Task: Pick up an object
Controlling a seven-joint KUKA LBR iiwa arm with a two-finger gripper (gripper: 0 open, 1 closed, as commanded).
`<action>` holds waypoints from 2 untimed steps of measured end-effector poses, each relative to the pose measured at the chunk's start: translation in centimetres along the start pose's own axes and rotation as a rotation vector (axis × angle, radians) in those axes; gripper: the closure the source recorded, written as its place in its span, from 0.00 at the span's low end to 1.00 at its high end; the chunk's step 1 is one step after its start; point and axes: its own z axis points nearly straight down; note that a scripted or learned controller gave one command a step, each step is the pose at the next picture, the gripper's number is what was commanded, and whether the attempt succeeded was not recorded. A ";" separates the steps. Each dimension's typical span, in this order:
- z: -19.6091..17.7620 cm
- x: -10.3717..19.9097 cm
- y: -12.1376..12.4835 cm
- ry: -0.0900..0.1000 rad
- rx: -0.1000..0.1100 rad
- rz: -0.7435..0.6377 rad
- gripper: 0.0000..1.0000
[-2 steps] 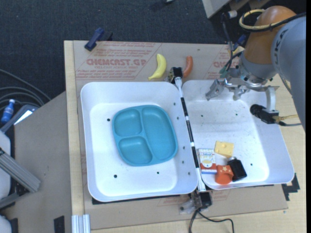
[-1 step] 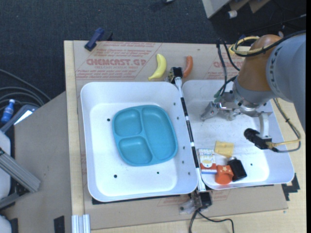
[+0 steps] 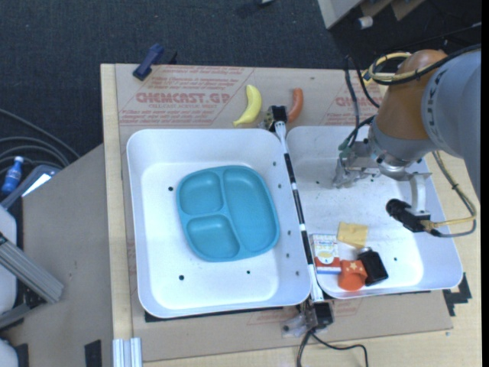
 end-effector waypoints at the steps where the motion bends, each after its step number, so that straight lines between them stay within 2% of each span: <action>1: 0.0 0.0 0.0 0.000 0.000 0.000 0.00; 2: -1.0 0.0 0.0 0.000 -0.001 0.001 1.00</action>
